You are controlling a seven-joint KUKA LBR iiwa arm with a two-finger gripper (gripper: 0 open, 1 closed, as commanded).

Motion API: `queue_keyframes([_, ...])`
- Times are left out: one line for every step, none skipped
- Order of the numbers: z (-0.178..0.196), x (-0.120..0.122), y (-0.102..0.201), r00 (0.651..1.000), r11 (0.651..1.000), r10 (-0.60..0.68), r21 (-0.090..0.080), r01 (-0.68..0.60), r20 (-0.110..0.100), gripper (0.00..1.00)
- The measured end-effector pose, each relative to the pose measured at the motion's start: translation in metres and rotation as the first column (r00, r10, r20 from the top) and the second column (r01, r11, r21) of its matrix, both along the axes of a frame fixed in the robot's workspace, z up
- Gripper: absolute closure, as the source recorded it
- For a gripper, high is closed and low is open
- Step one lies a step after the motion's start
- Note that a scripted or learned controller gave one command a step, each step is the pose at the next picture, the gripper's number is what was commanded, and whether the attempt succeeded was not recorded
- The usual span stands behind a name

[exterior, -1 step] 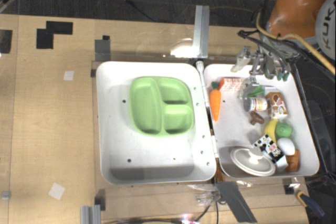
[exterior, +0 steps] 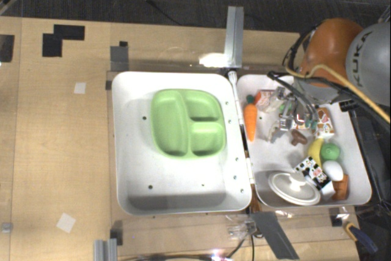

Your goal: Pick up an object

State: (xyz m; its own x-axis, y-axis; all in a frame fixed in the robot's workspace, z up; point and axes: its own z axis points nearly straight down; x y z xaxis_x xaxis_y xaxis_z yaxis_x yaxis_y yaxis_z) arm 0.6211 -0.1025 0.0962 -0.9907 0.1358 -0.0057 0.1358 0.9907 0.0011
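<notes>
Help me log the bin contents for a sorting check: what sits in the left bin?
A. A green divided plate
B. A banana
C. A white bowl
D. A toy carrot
A: the green divided plate lies in the left bin, while the toy carrot, white bowl and banana all lie in the right bin.

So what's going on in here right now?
The arm reaches in from the right, with its gripper low in the right bin, among a carrot, a banana, a green ball and a white bowl. Nothing is visibly held. The left bin holds a green tray.
</notes>
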Motion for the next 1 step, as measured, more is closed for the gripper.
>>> queue_keyframes([-0.0054, -0.0417, 0.0200, 0.994, 0.995, -0.104, 0.000, 0.104, 0.012, 0.00])
